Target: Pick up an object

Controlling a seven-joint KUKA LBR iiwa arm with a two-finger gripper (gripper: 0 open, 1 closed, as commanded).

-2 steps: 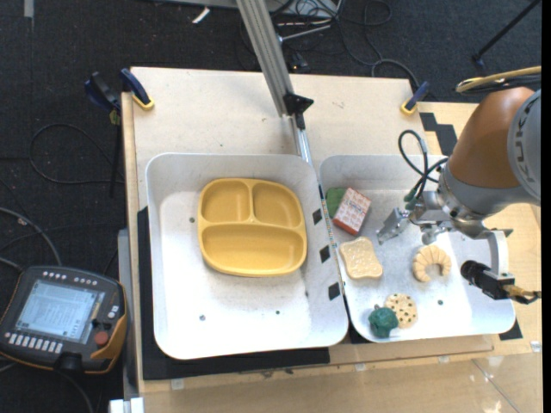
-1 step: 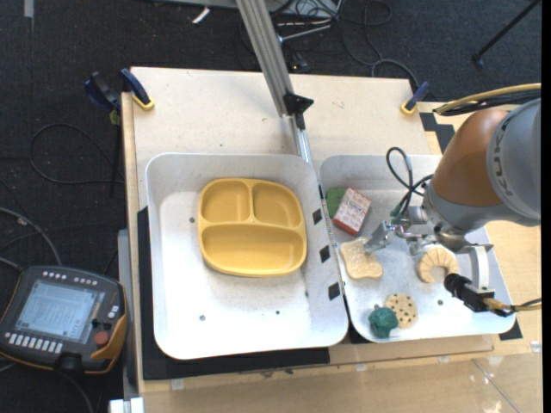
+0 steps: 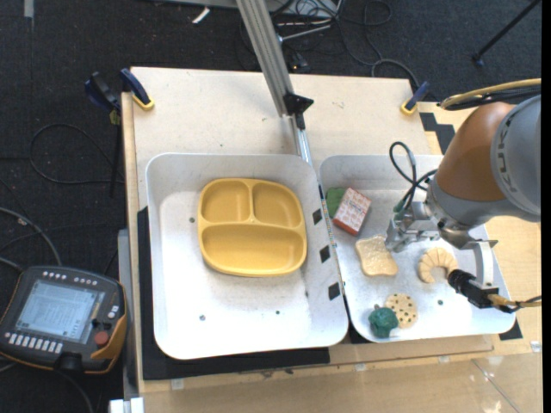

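Tool hovers at bread slice edge, right bin.

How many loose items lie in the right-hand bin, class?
5, though the arm may hide more: a red box at the upper left, a slice of bread mid-bin, a croissant right, a cookie and broccoli near the front.

- Bright, even overhead light across the frame; colours read clearly.
- The white bins look slightly washed out, with mild glare on their rims at centre.
- Shadows are soft and short, falling just under the yellow tray.
- The dark floor at the left and upper left stays dim, with little detail.
- Focus is fairly sharp throughout; fine detail is slightly grainy.
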